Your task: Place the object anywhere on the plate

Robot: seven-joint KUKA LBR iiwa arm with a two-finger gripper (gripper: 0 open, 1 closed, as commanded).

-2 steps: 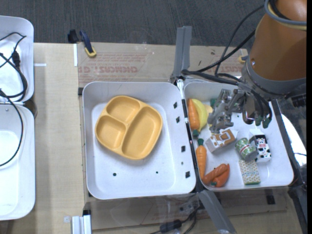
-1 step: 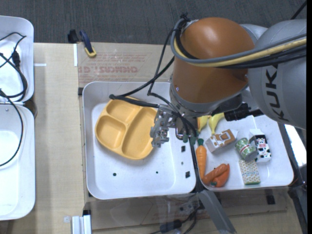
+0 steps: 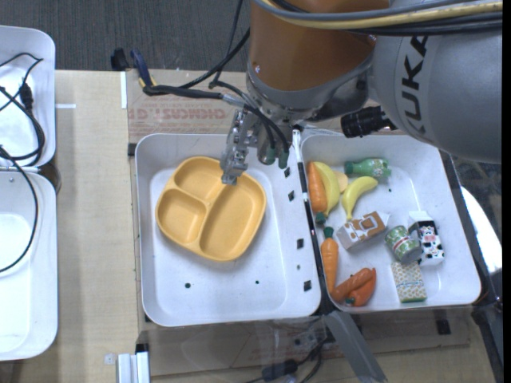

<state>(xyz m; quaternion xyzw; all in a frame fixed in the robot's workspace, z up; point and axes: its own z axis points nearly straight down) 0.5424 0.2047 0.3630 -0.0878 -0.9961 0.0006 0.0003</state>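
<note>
1. The gripper hovers over the yellow plate's upper rim in the left bin; whether it is open, I cannot tell.
2. Toy foods, bananas among them, lie in the right bin.

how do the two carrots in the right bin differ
The upper carrot lies beside the bananas near the bin's top left; the lower carrot lies along the left wall, nearer the front. The upper one looks thicker and more evenly orange; the lower one looks slimmer and tapers to a point toward the front. The upper carrot touches a banana; the lower carrot lies close to the red peppers. Both are orange, lie flat and run roughly front to back.
</note>
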